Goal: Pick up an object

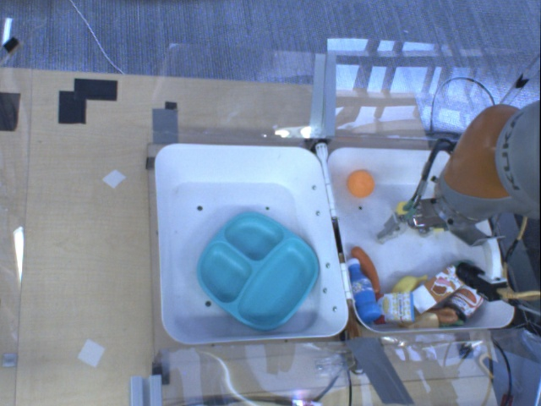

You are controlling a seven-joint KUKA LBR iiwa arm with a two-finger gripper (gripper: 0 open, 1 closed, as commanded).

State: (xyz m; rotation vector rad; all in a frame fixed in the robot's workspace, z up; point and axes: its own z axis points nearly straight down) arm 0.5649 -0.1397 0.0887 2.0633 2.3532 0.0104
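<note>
Bench with two white bins. Orange ball lies in the right bin, near its far-left corner. Gripper, fingers spread and holding nothing, hovers over bare floor just beside and nearer than the ball. Clutter fills the near edge. Left bin holds a teal tray.

A single fixed camera looks down on the desk from above at a slant, far enough back to take in both white bins side by side: the left bin sits near the middle of the picture, the right bin toward the right edge. Blue-grey carpeted floor fills the top strip. The arm enters from the right.
</note>
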